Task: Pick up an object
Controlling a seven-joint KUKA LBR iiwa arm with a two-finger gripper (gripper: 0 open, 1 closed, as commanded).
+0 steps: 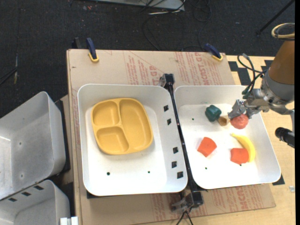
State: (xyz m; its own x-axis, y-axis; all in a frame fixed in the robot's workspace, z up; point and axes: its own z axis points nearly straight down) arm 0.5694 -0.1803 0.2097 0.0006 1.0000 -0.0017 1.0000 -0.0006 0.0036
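The right bin (267, 172) holds several small items: a teal block (213, 112), a small brown piece (223, 121), a round red fruit (240, 122), a yellow banana (247, 145) and two orange-red pieces (206, 146) (239, 155). My gripper (240, 111) hangs low at the bin's far right, directly over the red fruit and touching or nearly touching its top. Nothing is visibly lifted off the bin floor.
In the left bin (89, 172) lies a yellow divided plate (122, 125). A black divider (176, 135) runs between the two bins. Grey tubs (28, 139) stand off the bench at the left. Cables trail behind the arm at the right.
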